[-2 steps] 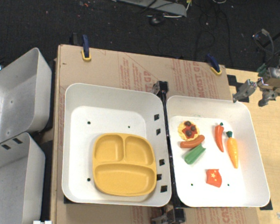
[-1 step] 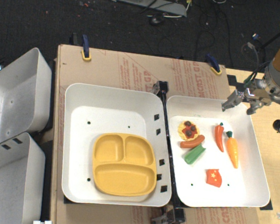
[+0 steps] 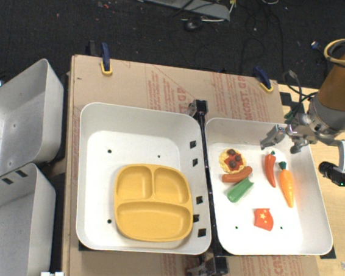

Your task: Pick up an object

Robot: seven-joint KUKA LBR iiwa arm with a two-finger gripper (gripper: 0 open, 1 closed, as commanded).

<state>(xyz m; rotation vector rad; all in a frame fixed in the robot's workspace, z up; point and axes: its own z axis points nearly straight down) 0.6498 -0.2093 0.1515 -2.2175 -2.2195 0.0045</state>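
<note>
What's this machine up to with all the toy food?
A robot arm reaches in from the right, and its gripper hangs over the far end of the right bin with nothing between its fingers. Below it lie a red chili and a carrot, with a small pizza, a sausage, a green piece and a red piece nearby. The left bin holds a yellow divided tray.
</note>
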